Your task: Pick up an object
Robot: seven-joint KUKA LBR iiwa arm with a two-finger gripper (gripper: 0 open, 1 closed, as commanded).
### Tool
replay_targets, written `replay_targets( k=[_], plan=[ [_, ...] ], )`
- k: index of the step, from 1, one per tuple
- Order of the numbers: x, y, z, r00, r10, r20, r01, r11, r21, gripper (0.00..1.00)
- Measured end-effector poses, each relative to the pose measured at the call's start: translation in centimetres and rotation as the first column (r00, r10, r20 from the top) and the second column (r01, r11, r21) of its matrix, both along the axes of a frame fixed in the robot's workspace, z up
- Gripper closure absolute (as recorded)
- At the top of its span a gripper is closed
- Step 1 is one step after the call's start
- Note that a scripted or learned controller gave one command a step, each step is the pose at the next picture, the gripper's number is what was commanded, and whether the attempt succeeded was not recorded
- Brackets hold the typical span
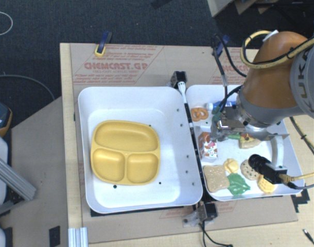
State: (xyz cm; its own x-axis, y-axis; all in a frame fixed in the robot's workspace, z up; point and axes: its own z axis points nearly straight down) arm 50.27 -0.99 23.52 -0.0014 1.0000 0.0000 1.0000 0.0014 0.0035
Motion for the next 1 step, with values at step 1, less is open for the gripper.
replay_targets(
  k=[1],
  plan=[
    [-0.55,-0.38,-2.12,1.0,-0.002,-0.008,0.002,1.0,0.001,1.0]
  ],
)
